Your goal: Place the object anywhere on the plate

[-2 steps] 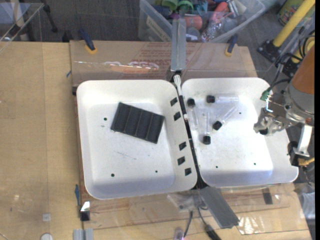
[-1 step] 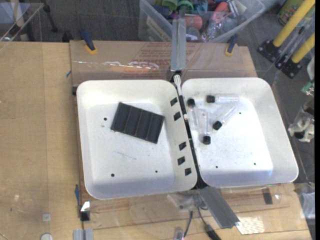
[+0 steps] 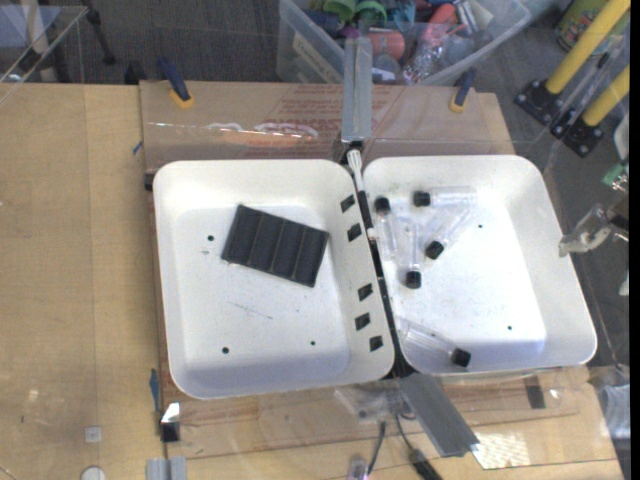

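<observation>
A black ribbed rectangular plate (image 3: 275, 246) lies flat in the left bin (image 3: 190, 358), a little above its middle and turned slightly clockwise. In the right bin (image 3: 540, 308), clear plastic pieces with small black ends (image 3: 434, 250) lie scattered in the left half. One black end (image 3: 381, 205) is near the top left, another (image 3: 412, 279) sits lower, and one (image 3: 460, 357) rests near the front wall. The clear parts are hard to tell from the white floor.
Small black tabs (image 3: 362, 290) run along the ridge where the two bins meet. A clear tub of coloured toys (image 3: 400, 8) stands behind the bins. Yellow and black gear (image 3: 585, 48) is at the back right. Bare wooden bench (image 3: 70, 268) lies left.
</observation>
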`<act>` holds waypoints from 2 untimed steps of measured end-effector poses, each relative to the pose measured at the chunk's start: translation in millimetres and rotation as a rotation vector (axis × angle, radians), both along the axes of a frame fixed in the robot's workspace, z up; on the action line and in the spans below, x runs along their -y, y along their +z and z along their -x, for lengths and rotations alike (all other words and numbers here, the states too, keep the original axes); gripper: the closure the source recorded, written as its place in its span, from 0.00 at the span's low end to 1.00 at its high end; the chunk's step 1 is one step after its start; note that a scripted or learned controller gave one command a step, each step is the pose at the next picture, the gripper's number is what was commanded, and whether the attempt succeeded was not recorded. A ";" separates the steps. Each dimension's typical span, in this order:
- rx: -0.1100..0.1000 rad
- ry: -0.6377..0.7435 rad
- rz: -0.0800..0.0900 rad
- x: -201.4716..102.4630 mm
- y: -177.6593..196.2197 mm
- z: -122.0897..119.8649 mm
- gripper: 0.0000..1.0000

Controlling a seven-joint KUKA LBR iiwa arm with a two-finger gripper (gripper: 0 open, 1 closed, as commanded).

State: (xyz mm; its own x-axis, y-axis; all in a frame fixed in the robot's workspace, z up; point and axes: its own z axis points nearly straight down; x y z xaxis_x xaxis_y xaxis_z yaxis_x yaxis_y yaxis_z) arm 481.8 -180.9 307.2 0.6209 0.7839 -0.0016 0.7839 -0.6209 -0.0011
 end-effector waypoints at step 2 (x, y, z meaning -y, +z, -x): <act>-0.002 0.003 0.001 -0.4 9.3 -0.6 0.00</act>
